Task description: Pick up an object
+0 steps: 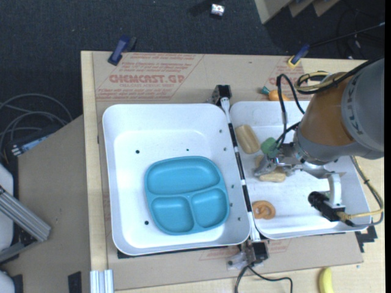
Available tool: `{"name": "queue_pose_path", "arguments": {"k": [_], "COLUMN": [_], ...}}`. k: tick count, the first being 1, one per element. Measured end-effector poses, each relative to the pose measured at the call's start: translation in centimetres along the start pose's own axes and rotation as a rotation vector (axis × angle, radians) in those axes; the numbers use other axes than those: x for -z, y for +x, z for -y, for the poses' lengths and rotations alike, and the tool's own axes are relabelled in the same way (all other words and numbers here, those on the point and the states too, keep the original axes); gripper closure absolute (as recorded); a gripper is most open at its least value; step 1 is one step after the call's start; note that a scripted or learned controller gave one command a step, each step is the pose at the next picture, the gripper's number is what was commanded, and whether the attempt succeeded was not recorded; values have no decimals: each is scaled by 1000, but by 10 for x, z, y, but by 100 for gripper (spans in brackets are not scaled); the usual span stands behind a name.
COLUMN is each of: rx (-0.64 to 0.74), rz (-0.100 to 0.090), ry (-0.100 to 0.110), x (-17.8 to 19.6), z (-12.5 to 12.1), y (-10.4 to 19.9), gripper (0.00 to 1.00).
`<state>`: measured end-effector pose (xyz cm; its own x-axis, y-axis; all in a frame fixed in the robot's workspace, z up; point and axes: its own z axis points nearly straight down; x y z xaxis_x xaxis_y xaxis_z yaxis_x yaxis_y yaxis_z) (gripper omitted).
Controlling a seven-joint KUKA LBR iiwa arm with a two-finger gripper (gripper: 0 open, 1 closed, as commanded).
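Across the bench point(98, 163), two shallow white bins sit side by side on a tan board printed with red lettering. Beyond the far edge of the bench lies dark carpet; loose grey cables trail at its left side.

Left bin point(122, 133): a smooth, light-blue divided plate point(185, 194) with rounded corners and three compartments lies flat near the front-centre of this bin, tilted slightly against the bin walls. The bin floor around it is plain white plastic.

Right bin point(293, 221): a tan, bread-like block point(247, 138) lies close to the left wall, toward the far edge. Just to its right sits a small green piece point(269, 144). Below these, a pale, elongated beige object point(272, 176) rests near the middle of the bin. A small orange-brown ring-shaped pastry point(264, 210) lies near the front-left corner, well apart from the others.

The gripper point(273, 163) is lowered over the middle of the right bin, directly beside the green piece and immediately above the beige object. Metallic parts are visible at its tip, but their spacing cannot be resolved, so whether it grips anything cannot be told. The grey arm point(360, 112), with its orange band point(324, 118), extends over the bin's right edge.
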<state>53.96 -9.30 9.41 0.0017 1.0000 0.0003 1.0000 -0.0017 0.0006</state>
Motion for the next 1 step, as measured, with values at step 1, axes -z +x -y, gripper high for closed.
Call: {"name": "queue_pose_path", "arguments": {"k": [1], "rx": [3], "rz": [0], "ry": [-1], "x": [125], "z": [-10], "y": [66], "gripper": [100]}}
